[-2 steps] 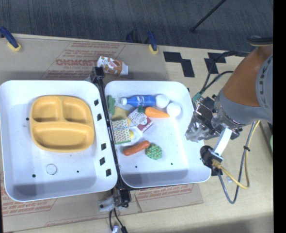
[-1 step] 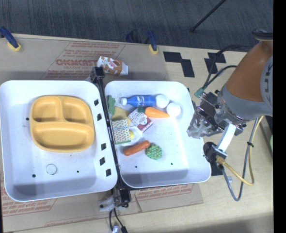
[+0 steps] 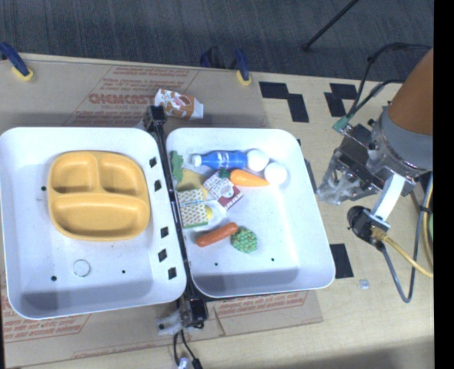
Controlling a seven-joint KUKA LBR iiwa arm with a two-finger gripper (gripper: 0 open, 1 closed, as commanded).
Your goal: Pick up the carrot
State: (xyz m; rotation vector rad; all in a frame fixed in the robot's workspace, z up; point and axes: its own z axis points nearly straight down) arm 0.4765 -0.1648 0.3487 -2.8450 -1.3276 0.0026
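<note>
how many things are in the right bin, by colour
orange: 1, the carrot
blue: 1, the bottle
white: 1, the egg
red: 2, the sausage and carton
green: 1, the broccoli
yellow-green: 2, the packets
total: 8

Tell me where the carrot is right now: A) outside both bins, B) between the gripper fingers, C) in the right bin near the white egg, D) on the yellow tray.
C: the carrot lies in the right bin, beside the white egg.
</note>
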